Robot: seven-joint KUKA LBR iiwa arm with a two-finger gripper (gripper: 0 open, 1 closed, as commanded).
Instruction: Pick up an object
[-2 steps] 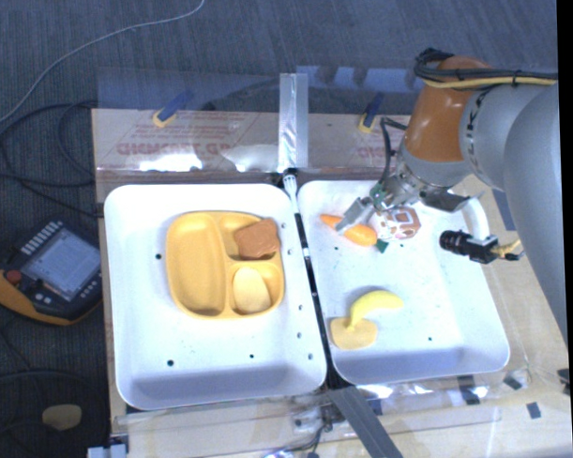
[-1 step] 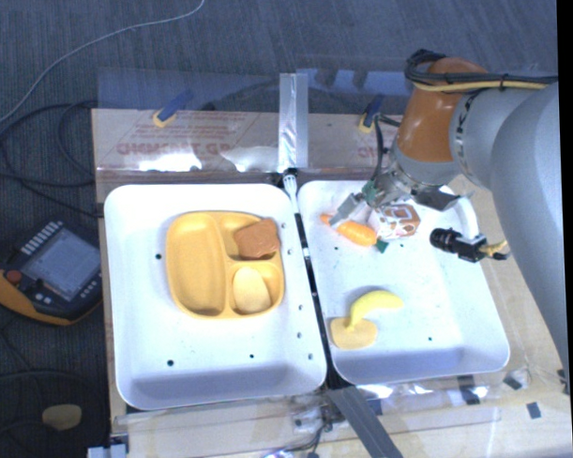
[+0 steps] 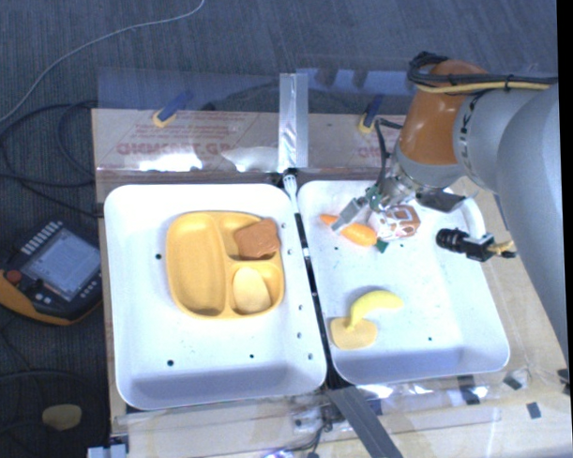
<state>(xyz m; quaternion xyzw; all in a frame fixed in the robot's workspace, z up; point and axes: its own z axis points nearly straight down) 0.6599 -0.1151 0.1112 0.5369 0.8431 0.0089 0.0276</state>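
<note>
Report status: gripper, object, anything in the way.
Gripper low at right bin's far end. Orange piece beside it, not visibly held. Yellow banana lies apart, toward near edge.

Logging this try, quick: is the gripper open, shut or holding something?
Gripper: cannot be told; it is right by the orange piece in the right bin.

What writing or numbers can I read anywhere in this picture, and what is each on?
Red print on the brown board: a line of letters, blurred and under glare, not readable.
Screen of the handheld controller: too small to read.
Nothing else carries text I can make out.
</note>
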